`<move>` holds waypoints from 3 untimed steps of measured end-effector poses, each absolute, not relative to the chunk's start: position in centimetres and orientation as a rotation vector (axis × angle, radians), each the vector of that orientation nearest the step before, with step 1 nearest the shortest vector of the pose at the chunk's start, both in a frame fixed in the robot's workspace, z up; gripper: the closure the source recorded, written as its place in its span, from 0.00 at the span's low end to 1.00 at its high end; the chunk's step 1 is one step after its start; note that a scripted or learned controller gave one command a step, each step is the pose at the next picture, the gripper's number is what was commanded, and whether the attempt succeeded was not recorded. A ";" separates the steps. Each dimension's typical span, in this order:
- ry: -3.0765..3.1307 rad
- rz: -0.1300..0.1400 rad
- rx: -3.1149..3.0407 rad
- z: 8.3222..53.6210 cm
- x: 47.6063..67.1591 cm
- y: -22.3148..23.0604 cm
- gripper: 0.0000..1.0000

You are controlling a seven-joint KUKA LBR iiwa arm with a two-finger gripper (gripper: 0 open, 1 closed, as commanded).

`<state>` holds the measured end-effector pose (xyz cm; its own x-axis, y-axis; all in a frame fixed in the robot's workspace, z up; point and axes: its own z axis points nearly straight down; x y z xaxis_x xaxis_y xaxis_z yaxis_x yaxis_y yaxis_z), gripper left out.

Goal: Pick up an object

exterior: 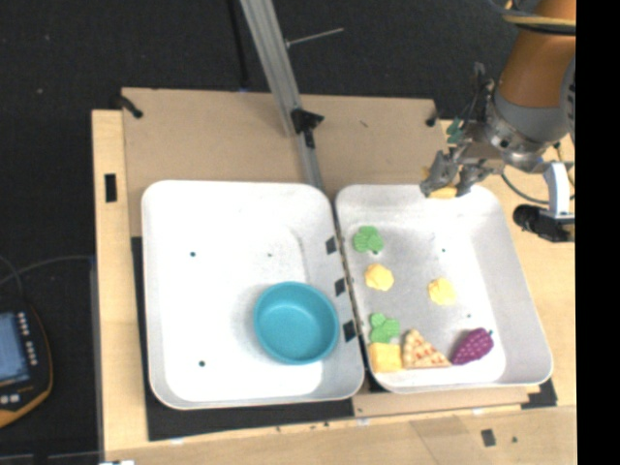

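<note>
Seven toy foods [441,292] in right bin [513,260] | blue bowl [295,322] in left bin [194,221]

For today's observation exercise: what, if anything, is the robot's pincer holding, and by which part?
The pincer, above the right bin's far rim, has a small yellow object between its fingers, gripped at the top. What the object is cannot be told.

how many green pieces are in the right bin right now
2. One green piece lies near the right bin's upper left; the other green piece sits lower along the left wall, just above a yellow block. None looks hidden.
</note>
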<state>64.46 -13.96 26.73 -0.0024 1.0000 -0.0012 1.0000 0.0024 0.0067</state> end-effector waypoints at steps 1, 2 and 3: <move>2.228 0.000 2.215 25.5 64.0 -8.3 1.00; 2.230 0.003 2.213 26.3 63.1 -2.8 1.00; 2.230 0.000 2.215 25.1 61.4 2.5 1.00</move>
